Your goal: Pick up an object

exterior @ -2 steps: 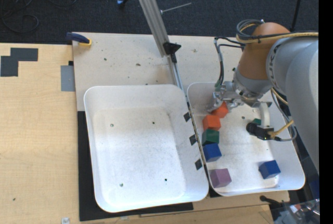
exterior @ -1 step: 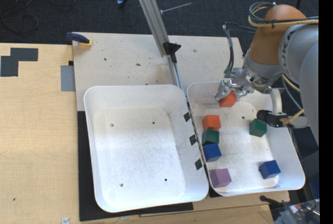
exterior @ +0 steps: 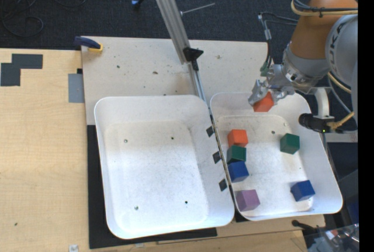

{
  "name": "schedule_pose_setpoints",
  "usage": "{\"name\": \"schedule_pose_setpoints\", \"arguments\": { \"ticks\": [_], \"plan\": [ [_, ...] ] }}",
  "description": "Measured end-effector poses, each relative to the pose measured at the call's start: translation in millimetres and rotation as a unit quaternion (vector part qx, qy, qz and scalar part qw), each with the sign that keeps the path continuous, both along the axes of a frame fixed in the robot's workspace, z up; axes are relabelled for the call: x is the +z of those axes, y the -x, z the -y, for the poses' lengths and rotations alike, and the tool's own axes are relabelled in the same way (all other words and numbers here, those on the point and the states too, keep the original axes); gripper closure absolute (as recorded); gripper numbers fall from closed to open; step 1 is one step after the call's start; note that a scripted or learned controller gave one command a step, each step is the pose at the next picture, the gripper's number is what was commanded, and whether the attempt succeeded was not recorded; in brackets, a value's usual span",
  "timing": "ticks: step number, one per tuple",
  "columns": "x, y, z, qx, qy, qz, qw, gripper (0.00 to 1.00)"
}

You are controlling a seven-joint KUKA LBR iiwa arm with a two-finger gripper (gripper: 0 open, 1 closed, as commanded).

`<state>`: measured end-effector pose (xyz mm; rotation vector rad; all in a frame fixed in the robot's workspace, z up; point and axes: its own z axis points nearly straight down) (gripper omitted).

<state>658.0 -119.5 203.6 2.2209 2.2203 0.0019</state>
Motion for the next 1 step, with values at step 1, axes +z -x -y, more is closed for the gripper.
{"name": "schedule_pose_setpoints", "arguments": {
  "ticks": [1],
  "plan": [
    [-3.9,-8.1,-53.0,0.002,-0.0009,-0.002,1.0,1.0]
  ]
}}
